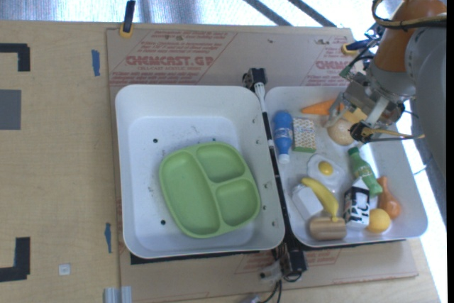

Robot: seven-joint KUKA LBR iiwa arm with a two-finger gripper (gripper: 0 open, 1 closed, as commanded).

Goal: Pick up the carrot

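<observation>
The pincer (352, 112) hovers at the carrot (318, 108) in the right bin (415, 216); whether it is apart or together I cannot tell. It should straddle the carrot's middle, clear of the round beige food (340, 132) beside it.

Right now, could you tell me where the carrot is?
The carrot lies near the far edge of the right bin, just left of the gripper and right of the blue bottle.
</observation>
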